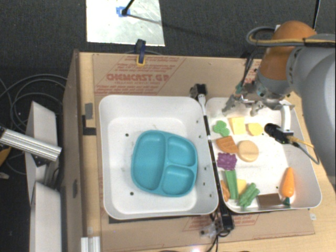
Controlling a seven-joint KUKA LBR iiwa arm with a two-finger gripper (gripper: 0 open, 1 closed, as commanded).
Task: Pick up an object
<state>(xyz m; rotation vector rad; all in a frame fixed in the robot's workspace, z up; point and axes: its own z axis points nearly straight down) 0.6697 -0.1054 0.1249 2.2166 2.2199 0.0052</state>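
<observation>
End effector (242, 106) hangs over the far edge of the right bin (310, 193), prongs spread wide, nothing between them. Just below it in that bin: a yellow cheese slice (237, 125), a small yellow block (254, 129) and a green piece (220, 127). Nearer: an orange wedge (227, 144) touching a tan bun (248, 151), then purple grapes (227, 161). A carrot (287, 181) lies by the right wall. The left bin (113, 140) holds a blue divided plate (164, 163). Both bins sit on the worktop (136, 75).

left bin (116, 140): divided tray (164, 163) inside | right bin (274, 164): toy foods (248, 151) inside
</observation>
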